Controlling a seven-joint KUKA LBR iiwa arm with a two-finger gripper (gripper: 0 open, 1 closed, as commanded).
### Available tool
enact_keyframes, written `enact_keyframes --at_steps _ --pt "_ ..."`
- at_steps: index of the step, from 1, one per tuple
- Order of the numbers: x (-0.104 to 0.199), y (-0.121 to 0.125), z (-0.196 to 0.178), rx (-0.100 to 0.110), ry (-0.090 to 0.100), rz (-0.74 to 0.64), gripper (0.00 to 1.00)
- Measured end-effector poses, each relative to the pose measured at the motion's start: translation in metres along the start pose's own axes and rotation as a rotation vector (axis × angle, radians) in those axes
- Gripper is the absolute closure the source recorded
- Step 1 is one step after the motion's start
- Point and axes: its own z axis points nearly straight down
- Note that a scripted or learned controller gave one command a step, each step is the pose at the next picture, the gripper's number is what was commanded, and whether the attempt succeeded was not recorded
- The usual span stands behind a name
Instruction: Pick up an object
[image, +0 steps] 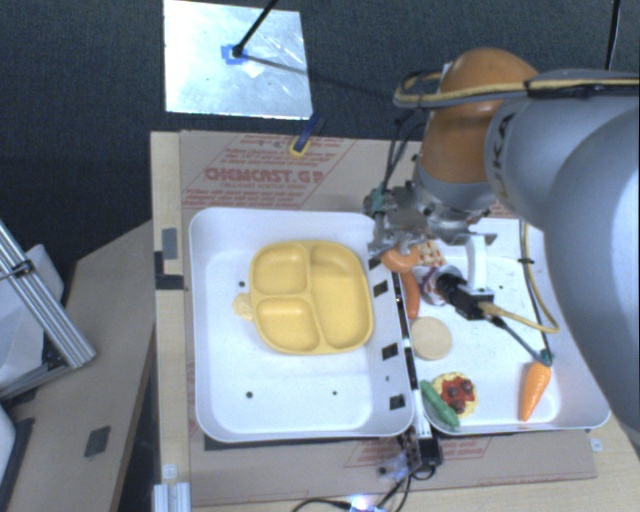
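Camera view: left bin (215, 395) holds yellow tray (305, 296); right bin (572, 405) holds carrot (535, 388); jaws' state unclear.

You can read one clear print here — red capital letters on the cardboard sheet (265, 170) that lies under the left white bin (215, 330), just beyond the bin's far rim. It looks like "CHEMCAST", followed by what seems "G P", though those last characters are blurred. More faint red print shows on the cardboard below the bin's near rim — too small for you to read.
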Motion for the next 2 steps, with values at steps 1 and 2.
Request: enact_keyframes --at_steps 1,2 --pt "0.041 0.033 -0.020 -0.003 0.000 0.001 1.00" --pt "0.036 0.042 -0.002 0.002 -0.003 0.004 1.00"
